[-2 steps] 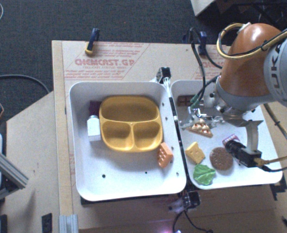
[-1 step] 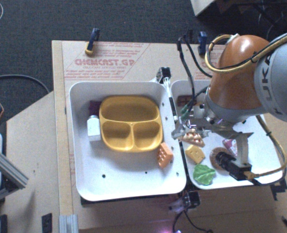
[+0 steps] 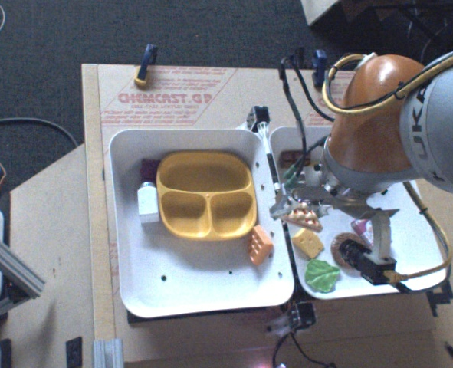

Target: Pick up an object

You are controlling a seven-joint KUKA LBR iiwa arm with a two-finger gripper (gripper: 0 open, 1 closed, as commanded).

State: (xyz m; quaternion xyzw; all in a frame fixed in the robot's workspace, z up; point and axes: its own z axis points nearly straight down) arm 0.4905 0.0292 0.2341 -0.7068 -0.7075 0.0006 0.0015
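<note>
**Arm is hanging low over the right bin, near its inner wall**

The arm (image 3: 387, 121) is reaching in from the right and is covering much of the right bin (image 3: 433, 282). Its gripper (image 3: 291, 205) is pointing down at the bin's left side, close to the wall between the two bins. From above, I cannot tell if the gripper is open or closed, because the wrist is hiding this part.

Just beside the gripper a pizza slice (image 3: 304, 220) is lying, and below it a yellow cheese wedge (image 3: 309, 244) and a green leaf toy (image 3: 321, 275). A brown round thing (image 3: 347, 248) is sitting near them, partly under the arm's cable. These small things are lying close together, so, in my judgement, the gripper is aiming at one of them, probably the pizza slice.

In the left bin (image 3: 126, 267) a yellow divided plate (image 3: 207, 194) is taking the middle. A white bottle (image 3: 149, 202) is touching its left edge, and an orange block (image 3: 260, 244) is leaning at its lower right corner.
</note>
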